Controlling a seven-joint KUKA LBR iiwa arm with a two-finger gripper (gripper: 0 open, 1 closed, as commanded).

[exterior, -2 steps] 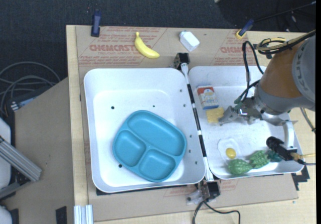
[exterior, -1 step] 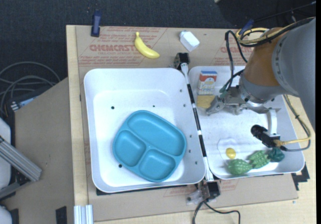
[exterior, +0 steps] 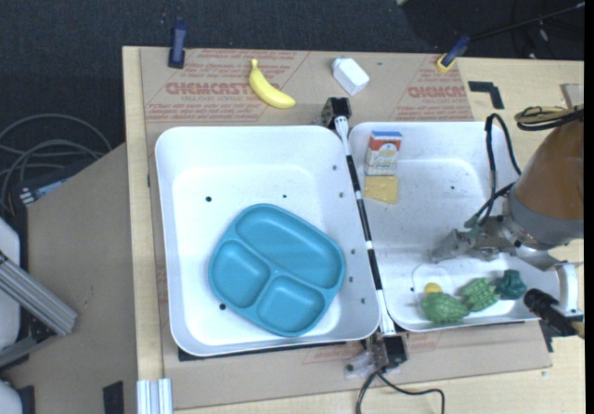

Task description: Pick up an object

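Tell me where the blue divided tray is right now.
The blue divided tray lies in the left bin, toward its near edge, across the divider from the green toys and the gripper in the right bin.

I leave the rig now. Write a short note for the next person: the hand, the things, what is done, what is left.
Hand: low in the right bin, nothing seen in it.
Right bin: green toy at the near edge, small carton at the far left.
Left bin: blue divided plate.
Banana lies outside on the bench.
Done: no pick yet.
Left: grasp and lift one object.
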